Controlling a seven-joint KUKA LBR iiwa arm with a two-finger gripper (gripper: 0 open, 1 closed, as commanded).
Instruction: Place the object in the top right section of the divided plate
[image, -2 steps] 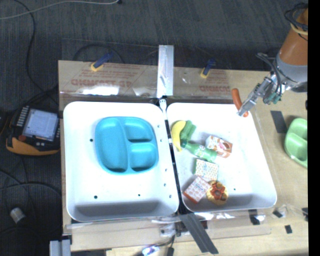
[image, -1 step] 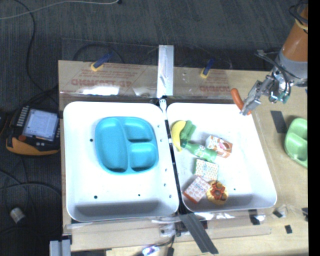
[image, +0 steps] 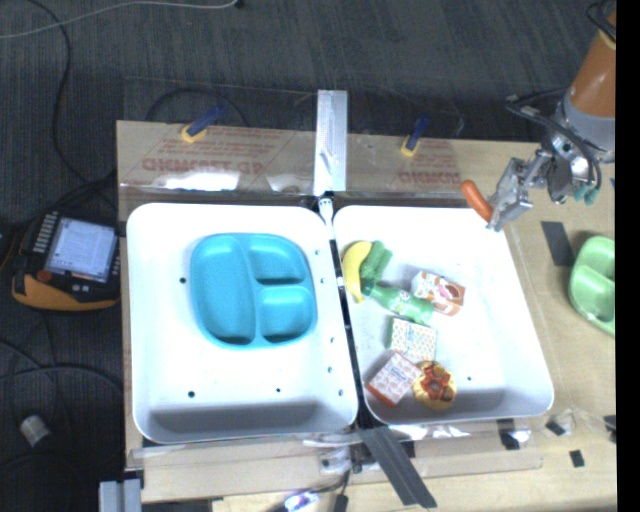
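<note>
- Where the carpet meets the desk on the far left, a handheld device with a lit screen (image: 62, 255) lies on the floor
- On the desk (image: 230, 160) the left bin (image: 150, 330) holds the blue divided plate (image: 225, 300), which sits flat near the bin's middle; its top right section (image: 280, 262) is the smaller compartment nearest the wall shared by the two bins
- Behind the bins, a blue clamp (image: 200, 125) and a yellow clamp (image: 412, 140) grip the desk's far edge, with a metal strip (image: 331, 140) standing between them
- The right bin (image: 520, 330) carries a loose group of things: a banana (image: 354, 268) against its left wall, a green bottle (image: 385, 285) touching the banana, a small pink-and-white carton (image: 438, 292), a pale green carton (image: 413, 338), a red-and-white carton (image: 393, 378) and a red-yellow packet (image: 435, 385) beside it
- A small orange object (image: 477, 200) is over the right bin's far right corner, well apart from the plate
- The claw (image: 505, 205) hangs just beside the orange object, touching it or nearly so; I cannot tell whether the claw is spread, closed, or pinching it
- Above it, the arm's orange band (image: 600, 65) shows at the top right corner
- A light green object (image: 595, 280) rests on the desk right of the bin
</note>
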